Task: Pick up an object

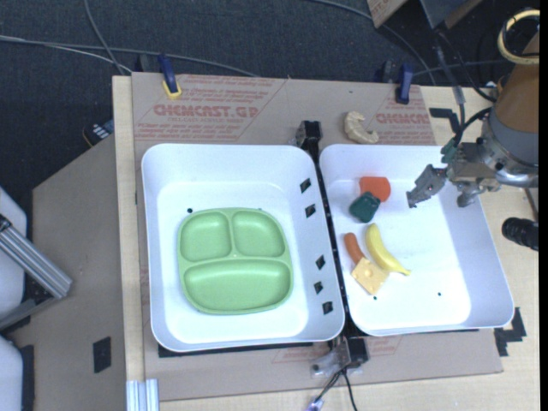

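gripper (445, 187) first: the two dark fingers hang from the grey wrist over the upper right part of the right white bin (479, 306), spread apart with nothing between them, so it is open and empty. it sits above bare bin floor, to the right of the objects and apart from all of them.

nearest to it are the small orange-red block (375, 187) and the dark green rounded piece (365, 207), which touch each other near the bin's left wall. below them lie the orange carrot-like stick (353, 247), the yellow plastic banana (384, 251) and the pale yellow cheese-like wedge (371, 276), bunched close, the banana overlapping the wedge.

by my reading the task has barely begun: no object is lifted, none is between the fingers, and the approach, the closing and the lift are all left to do.

the crowding is the main hindrance. each piece has a neighbour against it, so fingers coming down on one could nudge or catch another, and the cluster lies close to the bin's left wall and the divider with black clips (315, 229).

further out, the left white bin (163, 178) holds a light green three-compartment plastic tray (235, 259). a beige lumpy item (361, 127) rests on the cardboard base above the right bin, outside it. blue clamps (171, 82) pin the board's top edge.
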Motion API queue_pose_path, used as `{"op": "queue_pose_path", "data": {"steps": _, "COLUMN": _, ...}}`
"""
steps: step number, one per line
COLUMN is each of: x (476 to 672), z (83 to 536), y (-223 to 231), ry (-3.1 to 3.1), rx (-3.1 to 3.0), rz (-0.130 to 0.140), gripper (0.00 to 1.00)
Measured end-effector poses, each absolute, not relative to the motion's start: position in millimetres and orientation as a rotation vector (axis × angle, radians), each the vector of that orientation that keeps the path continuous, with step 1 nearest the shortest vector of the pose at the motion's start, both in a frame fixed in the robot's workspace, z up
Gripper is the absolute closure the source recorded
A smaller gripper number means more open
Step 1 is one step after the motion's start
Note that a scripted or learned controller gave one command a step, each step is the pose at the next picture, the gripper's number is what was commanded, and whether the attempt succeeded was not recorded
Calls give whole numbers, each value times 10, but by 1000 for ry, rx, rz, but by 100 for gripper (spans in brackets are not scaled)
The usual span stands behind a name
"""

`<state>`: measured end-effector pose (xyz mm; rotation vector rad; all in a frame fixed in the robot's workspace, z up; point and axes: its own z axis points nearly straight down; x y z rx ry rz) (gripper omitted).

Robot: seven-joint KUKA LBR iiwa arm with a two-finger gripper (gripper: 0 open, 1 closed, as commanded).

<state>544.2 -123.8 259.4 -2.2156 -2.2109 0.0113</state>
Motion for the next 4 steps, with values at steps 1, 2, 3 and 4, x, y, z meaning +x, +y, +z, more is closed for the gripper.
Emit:
{"op": "queue_pose_path", "data": {"steps": 1, "x": 5463, "z": 2654, "y": -1236, "ry": -2221, "rx": -2220, "rz": 0, "gripper": 0}}
{"op": "queue_pose_path", "data": {"steps": 2, "x": 5471, "z": 2227, "y": -1198, "ry": -2217, "rx": -2217, "rz": 5, "gripper": 0}}
{"op": "queue_pose_path", "data": {"steps": 3, "x": 5510, "z": 1791, "y": -1177, "ry": -2217, "rx": -2217, "rz": 5, "gripper": 0}}
{"op": "queue_pose_path", "data": {"steps": 4, "x": 5480, "z": 1173, "y": -1214, "ry": -2216, "rx": -2218, "rz": 4, "gripper": 0}}
